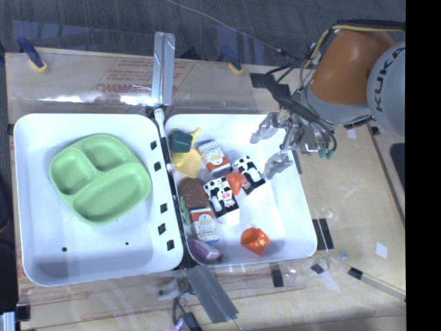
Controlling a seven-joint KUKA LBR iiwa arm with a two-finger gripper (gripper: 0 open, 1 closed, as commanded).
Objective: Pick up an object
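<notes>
My gripper (271, 145) hangs over the right bin's (293, 212) far right part, fingers spread open with nothing between them. Below and to its left lie the bin's objects: a black-and-white cow-print carton (247, 172), a second cow-print carton (222, 197), an orange-labelled carton (212, 155), a yellow toy (186, 161) with a dark green piece (180, 141), a brown item (194, 193), another small carton (205, 226), a purple item (204, 252) and an orange-red object (254, 240).
The left bin (41, 247) holds a green divided plate (100, 178). A metal divider post (163, 67) stands between the bins at the back. Cables run from the arm's wrist (344, 67) at the upper right.
</notes>
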